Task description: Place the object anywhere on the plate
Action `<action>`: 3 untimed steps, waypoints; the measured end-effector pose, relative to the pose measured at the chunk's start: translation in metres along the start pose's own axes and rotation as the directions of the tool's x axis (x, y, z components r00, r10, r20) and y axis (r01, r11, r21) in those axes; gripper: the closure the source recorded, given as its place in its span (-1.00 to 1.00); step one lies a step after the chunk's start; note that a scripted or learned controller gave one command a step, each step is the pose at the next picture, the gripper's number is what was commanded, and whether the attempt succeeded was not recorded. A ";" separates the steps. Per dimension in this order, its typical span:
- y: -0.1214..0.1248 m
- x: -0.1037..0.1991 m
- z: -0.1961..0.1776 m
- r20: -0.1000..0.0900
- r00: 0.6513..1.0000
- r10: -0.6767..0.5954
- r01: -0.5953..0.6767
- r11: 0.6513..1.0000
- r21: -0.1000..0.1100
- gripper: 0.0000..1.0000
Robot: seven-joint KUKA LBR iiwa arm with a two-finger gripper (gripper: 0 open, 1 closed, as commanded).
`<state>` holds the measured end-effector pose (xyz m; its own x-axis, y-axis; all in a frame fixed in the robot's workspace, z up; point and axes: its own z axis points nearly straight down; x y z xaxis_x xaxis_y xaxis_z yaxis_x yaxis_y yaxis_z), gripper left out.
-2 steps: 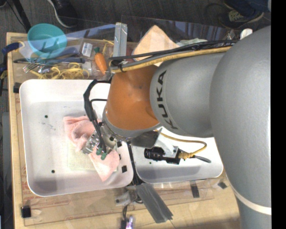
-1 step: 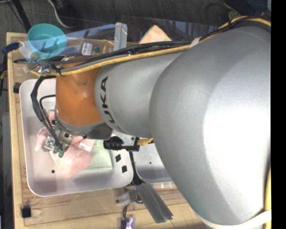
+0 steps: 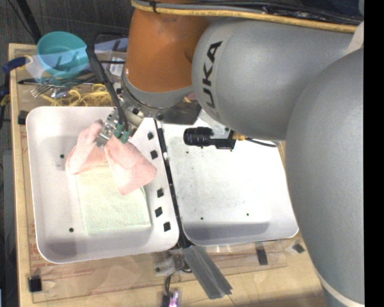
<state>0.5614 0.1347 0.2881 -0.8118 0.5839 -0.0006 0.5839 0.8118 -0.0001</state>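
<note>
Two white bins (image 3: 51,235), wooden bench (image 3: 102,280)

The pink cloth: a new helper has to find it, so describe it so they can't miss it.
Look at the left white bin. In its upper half, below the gripper, a crumpled pink cloth lies partly over a flat, pale green mat. It is the one soft, wrinkled, pink thing there.

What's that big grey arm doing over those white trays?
The arm's gripper is down in the left bin, right at a crumpled pink cloth. The cloth lies partly over a pale green mat on the bin floor. The gripper touches the cloth's top, but a grip isn't clear. The right bin sits alongside.
</note>
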 end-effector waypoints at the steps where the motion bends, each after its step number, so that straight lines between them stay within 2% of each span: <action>1: -0.025 0.055 0.187 -0.005 0.997 -0.078 0.078 0.997 0.004 1.00; 2: -0.089 0.040 0.096 0.000 0.978 -0.207 0.207 0.978 0.000 1.00; 3: -0.078 -0.030 0.097 -0.001 0.981 -0.192 0.192 0.981 0.000 1.00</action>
<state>0.5402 0.0535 0.1915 -0.9086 0.4176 0.0005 0.4176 0.9086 -0.0003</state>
